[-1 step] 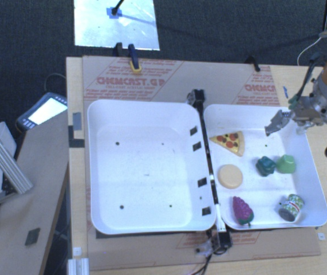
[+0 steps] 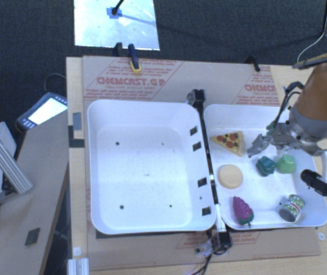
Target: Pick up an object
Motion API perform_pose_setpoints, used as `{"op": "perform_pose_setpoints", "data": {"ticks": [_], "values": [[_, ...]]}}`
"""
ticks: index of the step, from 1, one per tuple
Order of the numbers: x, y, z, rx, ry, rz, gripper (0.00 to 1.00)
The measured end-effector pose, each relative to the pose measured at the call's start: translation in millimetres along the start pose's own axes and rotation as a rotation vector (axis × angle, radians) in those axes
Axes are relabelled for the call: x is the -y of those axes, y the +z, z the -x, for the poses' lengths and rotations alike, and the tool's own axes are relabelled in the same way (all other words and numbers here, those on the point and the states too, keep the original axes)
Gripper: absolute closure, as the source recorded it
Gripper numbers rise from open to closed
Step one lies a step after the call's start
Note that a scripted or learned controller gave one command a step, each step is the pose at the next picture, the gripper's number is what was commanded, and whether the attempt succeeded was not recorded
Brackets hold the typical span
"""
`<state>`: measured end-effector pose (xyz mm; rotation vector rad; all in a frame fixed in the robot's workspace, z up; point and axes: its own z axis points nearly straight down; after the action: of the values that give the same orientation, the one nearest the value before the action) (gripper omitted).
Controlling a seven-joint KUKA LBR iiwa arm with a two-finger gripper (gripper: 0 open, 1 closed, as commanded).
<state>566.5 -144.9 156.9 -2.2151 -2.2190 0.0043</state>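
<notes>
The right bin point(image 2: 249, 114) holds several small objects. A pizza slice point(image 2: 229, 141) lies near its upper left, with a round tan disc point(image 2: 230, 176) below it. A purple grape bunch point(image 2: 243, 209) sits at the front. A teal lump point(image 2: 266, 165) and a green cup point(image 2: 287, 164) rest side by side in the middle right. A small can point(image 2: 291, 207) lies at the front right. My gripper point(image 2: 260, 147) hangs over the right bin, just above and left of the teal lump and right of the pizza slice. I see nothing held in it.
The left bin point(image 2: 94, 153) is beside the right one, split from it by a raised divider with black clips point(image 2: 202, 153). Both stand on a cardboard sheet point(image 2: 169, 79). The arm's black cabling point(image 2: 319, 182) overhangs the right bin's right rim.
</notes>
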Motion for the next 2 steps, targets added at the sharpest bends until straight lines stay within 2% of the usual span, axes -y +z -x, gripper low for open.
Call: {"op": "perform_pose_setpoints", "data": {"ticks": [1, 2], "values": [[-67.0, -171.5, -44.4, 0.005, -0.010, 0.031, 0.00], [-95.1, -198.2, -120.3, 0.001, -0.010, 0.015, 0.00]]}}
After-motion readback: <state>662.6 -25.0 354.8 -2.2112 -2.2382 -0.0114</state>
